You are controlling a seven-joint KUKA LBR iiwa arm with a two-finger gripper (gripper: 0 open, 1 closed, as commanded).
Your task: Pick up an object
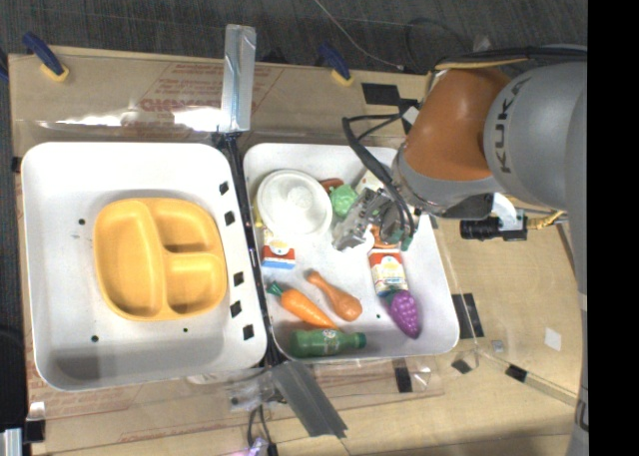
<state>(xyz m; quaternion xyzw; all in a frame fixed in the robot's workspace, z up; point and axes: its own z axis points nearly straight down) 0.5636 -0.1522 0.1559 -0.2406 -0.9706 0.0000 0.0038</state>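
Jaw state cannot be told; gripper [351, 229] is positioned just left of the upright sauce bottle [387, 270], white bowl [294, 202] beyond.

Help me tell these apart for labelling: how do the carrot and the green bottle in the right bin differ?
The carrot is orange with a green top, while the green bottle is green all over. The carrot tapers to a point; the bottle keeps a rounded body with a narrower neck. The carrot lies on a slant, the bottle nearly level along the bin's near wall. Both lie flat on their sides, close together, apart from the gripper.
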